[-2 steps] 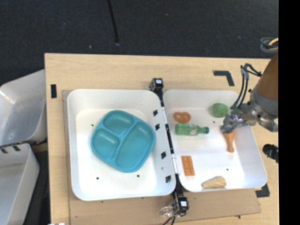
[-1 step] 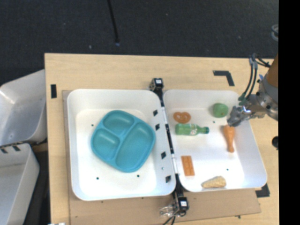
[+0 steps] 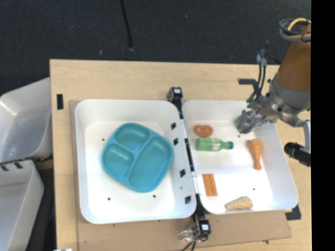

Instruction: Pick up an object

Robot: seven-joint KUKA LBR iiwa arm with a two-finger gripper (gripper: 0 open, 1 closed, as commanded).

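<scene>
The right bin (image 3: 272,192) holds several items: a brown pretzel (image 3: 203,131), a green bottle (image 3: 213,145) lying on its side, an orange drumstick (image 3: 256,152), an orange bar (image 3: 209,184) and a tan bread piece (image 3: 238,204). My gripper (image 3: 246,123) hangs over the upper right part of this bin, just above and left of the drumstick. Nothing shows between its fingers.
The left bin (image 3: 89,203) carries a blue divided plate (image 3: 137,157). A divider with black clips (image 3: 184,156) runs between the bins. The arm's orange band (image 3: 294,69) enters at the right. A white container (image 3: 21,129) stands left of the bench.
</scene>
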